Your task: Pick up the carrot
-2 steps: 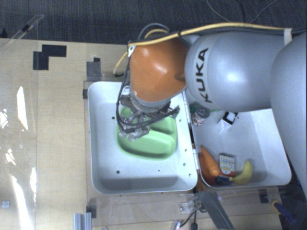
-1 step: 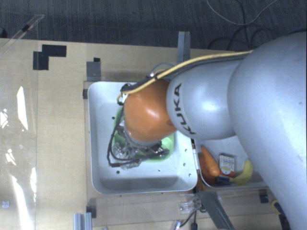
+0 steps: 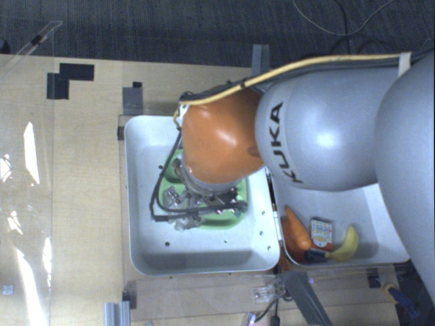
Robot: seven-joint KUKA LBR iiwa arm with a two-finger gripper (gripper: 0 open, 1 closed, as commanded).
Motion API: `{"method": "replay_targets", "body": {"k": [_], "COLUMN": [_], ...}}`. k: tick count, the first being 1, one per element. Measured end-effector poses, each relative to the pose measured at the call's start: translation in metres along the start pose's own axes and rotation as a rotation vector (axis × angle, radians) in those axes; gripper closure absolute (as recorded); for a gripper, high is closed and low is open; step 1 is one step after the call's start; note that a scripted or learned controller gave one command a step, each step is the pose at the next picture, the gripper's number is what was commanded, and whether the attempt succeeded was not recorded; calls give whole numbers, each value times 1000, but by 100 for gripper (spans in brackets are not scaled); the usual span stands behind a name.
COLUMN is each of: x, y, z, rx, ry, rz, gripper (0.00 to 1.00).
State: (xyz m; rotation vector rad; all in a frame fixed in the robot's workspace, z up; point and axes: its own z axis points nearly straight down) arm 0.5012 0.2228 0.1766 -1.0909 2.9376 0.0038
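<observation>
Robotics lab: KUKA arm [image 3: 326, 134] over a plywood bench [image 3: 68, 182] with two white bins [image 3: 136, 202], cables [image 3: 340, 12] trailing on dark carpet [image 3: 170, 19], black tape markers [image 3: 68, 79].

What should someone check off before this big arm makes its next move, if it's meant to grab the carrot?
1. Carrot located: ok. The carrot lies in the right bin, at its left wall.
2. Gripper over the carrot: not ok. The gripper hangs over the left bin, above a green object.
3. Carrot between the fingers: not ok. It lies apart from the gripper, in the other bin.
4. Fingers open or shut: cannot tell; the wrist hides them.
5. Room around the carrot: not ok. A small box and a banana lie close beside it.
</observation>
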Motion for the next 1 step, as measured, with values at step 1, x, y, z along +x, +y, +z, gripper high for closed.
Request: {"method": "replay_targets", "body": {"k": [1], "x": [-16], "y": [2], "z": [1], "rx": [0], "ry": [-2], "rz": [-396], "gripper": [100]}}
